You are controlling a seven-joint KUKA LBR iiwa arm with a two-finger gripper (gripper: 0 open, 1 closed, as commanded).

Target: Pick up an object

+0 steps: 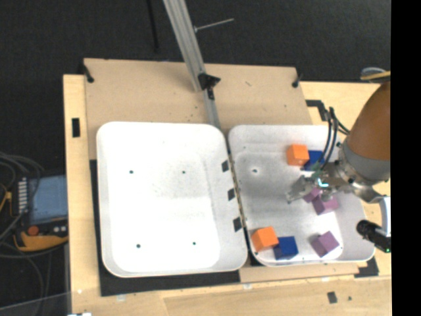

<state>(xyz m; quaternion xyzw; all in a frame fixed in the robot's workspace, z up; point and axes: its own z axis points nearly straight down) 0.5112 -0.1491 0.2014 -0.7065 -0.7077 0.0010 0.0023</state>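
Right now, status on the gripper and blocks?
Gripper low in right white bin. Purple block beside it, not visibly gripped. Orange block, blue block close behind.

Arm point(368, 133): reaches in from the right edge, orange band uppermost, grey wrist below it.
Wrist: angled down and leftward, cables running along its upper side.
Gripper point(309, 188): low, pointing left.
Jaws: too blurred to tell their spread.

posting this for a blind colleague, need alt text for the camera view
A grey robot arm's gripper hangs low in the right bin among small orange, blue and purple blocks, beside a purple block. The left bin sits alongside.
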